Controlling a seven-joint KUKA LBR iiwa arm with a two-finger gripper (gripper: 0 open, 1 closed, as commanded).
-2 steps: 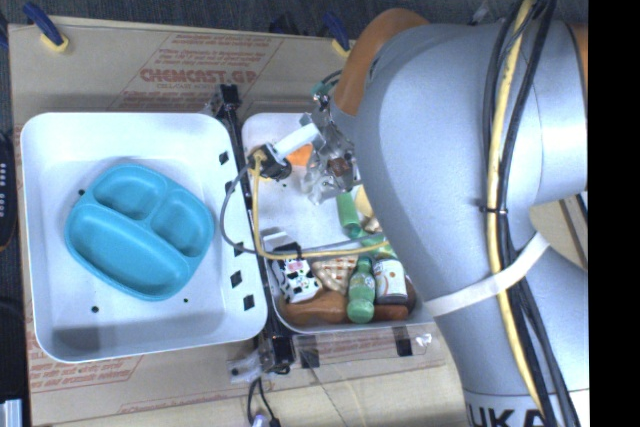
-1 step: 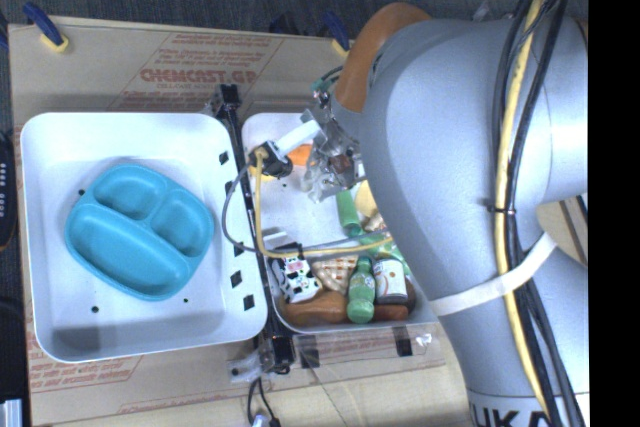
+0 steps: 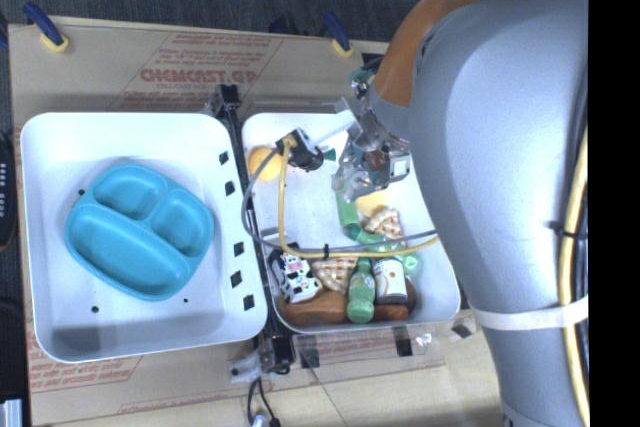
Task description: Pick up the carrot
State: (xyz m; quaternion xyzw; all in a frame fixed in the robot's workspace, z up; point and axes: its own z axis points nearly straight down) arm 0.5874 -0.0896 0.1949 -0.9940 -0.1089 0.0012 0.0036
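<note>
Bench: brown board (image 3: 200,65) with 2 white bins side by side.
Left bin (image 3: 40,215): blue plate (image 3: 140,230).
Right bin (image 3: 320,130): toy food piled along the near side.
Carrot: can't pick it out.
Gripper (image 3: 365,170): low over the right bin, too blurry to tell its grip.

robot lab: clamped bench board (image 3: 200,65), white bins (image 3: 40,215).
</note>
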